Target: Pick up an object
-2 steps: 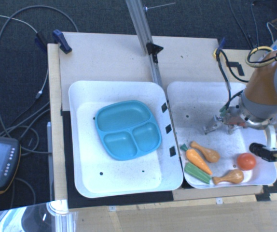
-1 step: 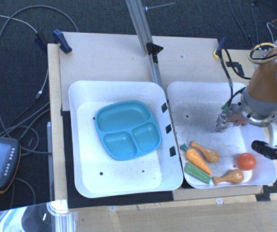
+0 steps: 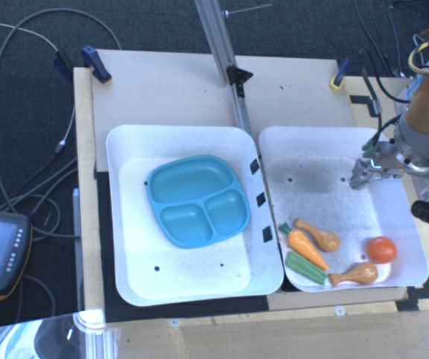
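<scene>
A cluster of toy food is lying in the near part of the right bin [image 3: 304, 148]. A carrot [image 3: 307, 248] is resting at a slant in the middle of the group, with a green vegetable [image 3: 305, 268] lying just beside it on the near side. A drumstick [image 3: 320, 235] is sitting just behind the carrot, and a second drumstick [image 3: 355, 274] is lying near the bin's front rim. A tomato [image 3: 381, 249] is sitting to the right, just above that second drumstick.

The pincer [image 3: 362, 173] is hanging over the right bin's far right part, well apart from the food and holding nothing; how far it is parted cannot be told. The arm [image 3: 427, 118] is reaching in from the right.

In the left bin [image 3: 132, 275] a blue divided plate [image 3: 198, 200] is lying near the middle. Both bins are sitting side by side on the counter [image 3: 162, 88], and a metal pole [image 3: 216, 28] is slanting up from between them.
</scene>
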